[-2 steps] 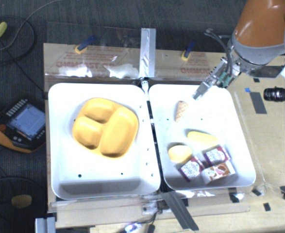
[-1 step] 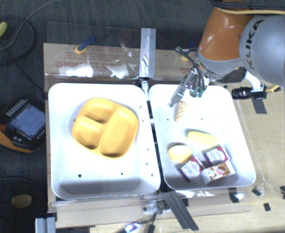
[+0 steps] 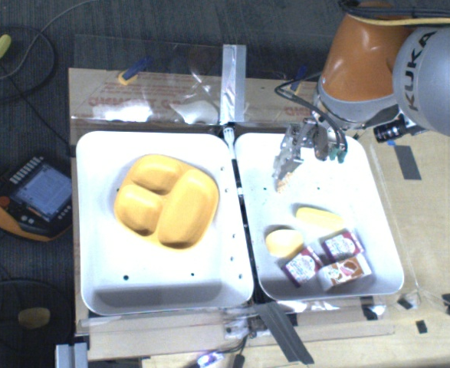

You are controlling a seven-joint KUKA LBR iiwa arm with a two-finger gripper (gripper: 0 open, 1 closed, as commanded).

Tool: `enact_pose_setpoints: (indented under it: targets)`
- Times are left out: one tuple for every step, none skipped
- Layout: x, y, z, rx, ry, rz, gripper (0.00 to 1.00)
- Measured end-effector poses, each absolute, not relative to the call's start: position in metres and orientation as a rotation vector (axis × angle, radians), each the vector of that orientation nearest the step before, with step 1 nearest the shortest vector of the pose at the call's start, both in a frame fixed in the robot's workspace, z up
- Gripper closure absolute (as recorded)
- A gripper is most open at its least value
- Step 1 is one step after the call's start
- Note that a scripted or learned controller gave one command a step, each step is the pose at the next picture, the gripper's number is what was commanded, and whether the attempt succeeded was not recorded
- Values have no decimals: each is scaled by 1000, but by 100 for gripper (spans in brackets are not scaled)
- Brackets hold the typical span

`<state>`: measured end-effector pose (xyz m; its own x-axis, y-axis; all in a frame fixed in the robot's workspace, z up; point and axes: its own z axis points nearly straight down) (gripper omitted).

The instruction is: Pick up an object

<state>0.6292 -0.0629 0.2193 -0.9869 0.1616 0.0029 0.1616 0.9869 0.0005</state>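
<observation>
— Where are you hanging?

— My gripper (image 3: 284,171) sits over the far part of the right bin (image 3: 378,198), near the wall it shares with the left bin (image 3: 87,205). The fingers (image 3: 280,176) point down toward the white floor, and I see nothing between them. Whether they are spread or pressed together, I cannot tell; they blur into one pale shape.

— What can you reach for?

— In my bin, toward the near end, a pale yellow oval piece (image 3: 320,218) lies flat, and just beside it on the left is a rounder yellow piece (image 3: 284,243). Touching that cluster are three small packets: one with a dark red label (image 3: 341,245), one next to it (image 3: 301,267) and one with an orange-red picture (image 3: 344,271) at the near edge. All of them lie apart from my fingers.

— And the other bin?

— A big yellow lumpy thing (image 3: 165,199), like three cushions pressed together, fills its middle.

— Any writing?

— On my grey arm (image 3: 428,75), the letters "KUK" run down the casing beside the orange band (image 3: 362,48); the rest is cut off. The packet labels are too small to read. The handheld controller (image 3: 33,198) on the dark floor has a bluish screen, but its text is not legible
</observation>
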Motion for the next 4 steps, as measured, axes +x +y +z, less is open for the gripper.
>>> enact_pose_setpoints:
  targets:
    - [631,-61,226,-252,-3126,-10,100]
    - [632,-60,232,-252,-3125,-19,100]
    - [606,-41,221,-411,-3111,-5,100]
    - [630,-77,218,-678,-3065,-2,100]
